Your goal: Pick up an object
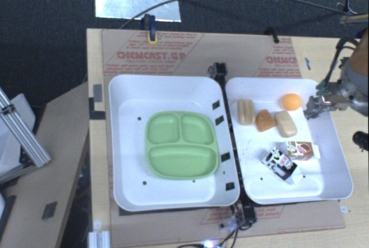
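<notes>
1. The candidates for picking all lie in the right bin [337, 180]: an orange ball [292, 101] near the far side, three bread-like pieces in a row, a pale roll [246, 111], a brown piece [265, 120] and a tan piece [285, 123], and nearer the camera a small printed carton [300, 150] touching a black-and-white packet [280, 162].

2. The gripper [316, 105] hangs at the right bin's far right edge, just beside the orange ball and apart from it. Nothing is seen between its fingers, and nothing in the bin touches it.

3. Whether the claw stands apart or together cannot be told at this size and angle.

4. By appearances the task is at the approach step: no object has been lifted. The ball looks the nearest target. The next move would call for centring over one item, descending, and closing squarely; a round ball may roll off a skewed grasp.

5. The left bin [124, 126] holds a green divided plate [182, 144].
</notes>
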{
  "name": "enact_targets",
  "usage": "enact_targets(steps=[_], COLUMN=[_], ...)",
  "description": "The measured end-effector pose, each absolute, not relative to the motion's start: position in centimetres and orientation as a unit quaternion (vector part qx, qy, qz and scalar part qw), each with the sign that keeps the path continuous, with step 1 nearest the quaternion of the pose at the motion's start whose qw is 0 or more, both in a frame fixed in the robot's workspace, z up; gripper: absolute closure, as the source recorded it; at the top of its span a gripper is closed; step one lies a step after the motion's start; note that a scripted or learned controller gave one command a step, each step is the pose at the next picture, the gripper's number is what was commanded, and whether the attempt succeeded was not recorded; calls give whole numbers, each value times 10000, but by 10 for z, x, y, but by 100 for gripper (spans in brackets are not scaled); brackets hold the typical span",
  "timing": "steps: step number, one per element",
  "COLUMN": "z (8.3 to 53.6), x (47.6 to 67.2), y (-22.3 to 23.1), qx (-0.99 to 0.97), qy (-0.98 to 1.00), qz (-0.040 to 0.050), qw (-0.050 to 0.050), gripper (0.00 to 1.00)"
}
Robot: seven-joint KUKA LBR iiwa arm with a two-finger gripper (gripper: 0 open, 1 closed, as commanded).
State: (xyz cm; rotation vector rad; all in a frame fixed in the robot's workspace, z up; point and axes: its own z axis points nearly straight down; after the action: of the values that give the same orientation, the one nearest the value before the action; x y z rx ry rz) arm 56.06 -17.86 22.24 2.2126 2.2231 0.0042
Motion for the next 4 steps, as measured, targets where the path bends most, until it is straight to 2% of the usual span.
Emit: enact_targets(steps=[1,2,3,4], z=[218,219,224,230], x=[561,569,563,567], y=[-134,-84,-21,36], qx=[7040,7036,7031,7032], qy=[7102,7106,7111,7110], qz=[8,14,13,12], qw=[0,3,-6,-3], gripper=[100,100,100,100])
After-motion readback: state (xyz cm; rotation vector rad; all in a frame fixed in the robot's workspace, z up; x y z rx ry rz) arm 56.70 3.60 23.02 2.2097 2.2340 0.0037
